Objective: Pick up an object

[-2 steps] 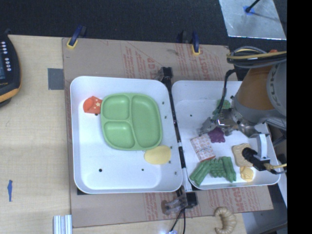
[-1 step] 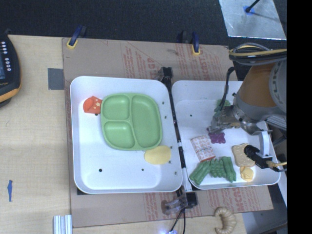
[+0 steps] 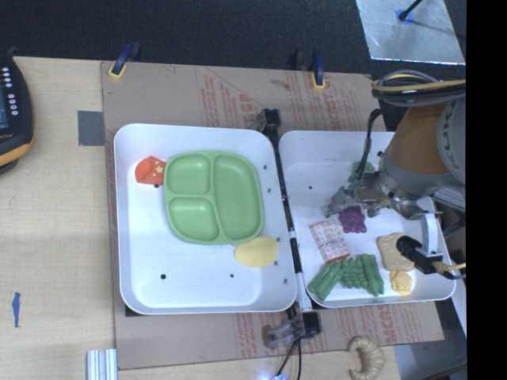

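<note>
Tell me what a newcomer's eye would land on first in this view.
First, the green divided plate in the middle of the left bin, with a red piece at its upper left and a pale yellow piece at its lower right. Next, the grey and orange arm reaching in from the right, its end effector low in the right bin by a purple item, above green bean pods.

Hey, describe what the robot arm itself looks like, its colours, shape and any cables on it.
The arm is thick and rounded, grey with a broad orange band above the wrist. Black and yellow cables loop over its top. At its end sits a small dark metal tool, above the right bin; its details are too small to tell.
</note>
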You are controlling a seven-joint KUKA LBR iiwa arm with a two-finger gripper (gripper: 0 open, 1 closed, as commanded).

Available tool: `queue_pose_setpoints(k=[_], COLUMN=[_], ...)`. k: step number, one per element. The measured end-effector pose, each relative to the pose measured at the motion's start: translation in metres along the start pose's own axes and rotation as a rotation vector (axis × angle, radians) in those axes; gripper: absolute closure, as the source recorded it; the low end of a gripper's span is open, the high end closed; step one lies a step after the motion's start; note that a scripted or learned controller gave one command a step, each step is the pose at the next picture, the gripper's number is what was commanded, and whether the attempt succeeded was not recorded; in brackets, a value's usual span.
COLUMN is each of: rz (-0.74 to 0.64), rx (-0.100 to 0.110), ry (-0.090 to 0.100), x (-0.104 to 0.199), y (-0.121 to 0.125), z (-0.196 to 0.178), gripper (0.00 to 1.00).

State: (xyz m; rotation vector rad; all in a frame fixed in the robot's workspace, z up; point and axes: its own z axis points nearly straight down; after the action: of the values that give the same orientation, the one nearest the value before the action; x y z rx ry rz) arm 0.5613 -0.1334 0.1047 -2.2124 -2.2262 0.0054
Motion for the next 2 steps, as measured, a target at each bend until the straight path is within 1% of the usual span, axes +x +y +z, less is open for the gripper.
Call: queue_pose_setpoints(k=[1, 2], rz=[0.003, 0.0], rx=[0.005, 0.003], ry=[0.003, 0.003], x=[0.015, 0.042], y=[-0.074, -0.086], z=[-0.016, 0.015], gripper=[0.0, 0.0])
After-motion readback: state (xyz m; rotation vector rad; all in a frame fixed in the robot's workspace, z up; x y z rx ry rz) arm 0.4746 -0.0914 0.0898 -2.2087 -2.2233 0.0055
